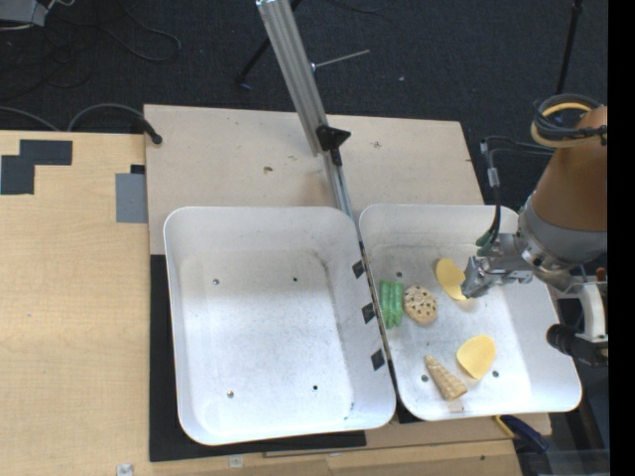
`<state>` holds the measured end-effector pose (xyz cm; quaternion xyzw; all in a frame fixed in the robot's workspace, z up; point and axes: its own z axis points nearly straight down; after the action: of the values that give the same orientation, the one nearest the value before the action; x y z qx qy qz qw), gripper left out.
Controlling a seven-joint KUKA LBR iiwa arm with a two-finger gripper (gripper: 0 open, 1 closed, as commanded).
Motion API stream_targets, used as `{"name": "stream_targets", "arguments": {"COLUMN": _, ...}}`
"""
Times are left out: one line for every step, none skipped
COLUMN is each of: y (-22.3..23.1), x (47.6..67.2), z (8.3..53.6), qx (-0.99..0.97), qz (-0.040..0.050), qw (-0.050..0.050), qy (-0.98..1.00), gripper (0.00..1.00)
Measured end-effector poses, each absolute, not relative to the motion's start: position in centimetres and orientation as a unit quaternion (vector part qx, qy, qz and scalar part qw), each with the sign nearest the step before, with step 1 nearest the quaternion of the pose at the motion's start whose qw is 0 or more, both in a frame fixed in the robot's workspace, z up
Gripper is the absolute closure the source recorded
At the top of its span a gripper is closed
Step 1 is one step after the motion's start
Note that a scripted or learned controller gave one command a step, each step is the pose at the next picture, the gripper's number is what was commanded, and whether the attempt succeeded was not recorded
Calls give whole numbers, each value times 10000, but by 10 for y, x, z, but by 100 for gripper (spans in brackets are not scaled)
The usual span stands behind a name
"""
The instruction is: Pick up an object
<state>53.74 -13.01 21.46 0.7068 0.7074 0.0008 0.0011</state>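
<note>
Dark carpet strewn with cables surrounds a pale bench [298,162], on which two shallow white bins are set side by side. Nothing is seen lying in the left bin [198,266] besides a few dark specks on its floor. A slanted metal rail [298,67] crosses the bench from the top and ends near the divider between the bins.

Five items are held in the right bin [546,385]. A green piece [392,304] lies just beside the divider, with a speckled cookie [421,305] touching or nearly touching its right side. A yellow chip [449,278] lies to the cookie's upper right. Nearer the front rim, a second yellow piece [476,356] is found, and a tan cone [445,378] lies just to its lower left, tilted on its side.

The arm [571,196] is reached in from the right, and the gripper [474,284] is lowered onto the right edge of the yellow chip. Whether the chip is grasped or the hand is released cannot be told, since that contact is hidden by the gripper body.
</note>
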Motion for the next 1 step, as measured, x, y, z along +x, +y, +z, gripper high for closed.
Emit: {"name": "stream_targets", "arguments": {"y": -85, "x": 554, "z": 207, "qx": 7059, "qz": -2, "qw": -14, "qy": 7084, "gripper": 100}}
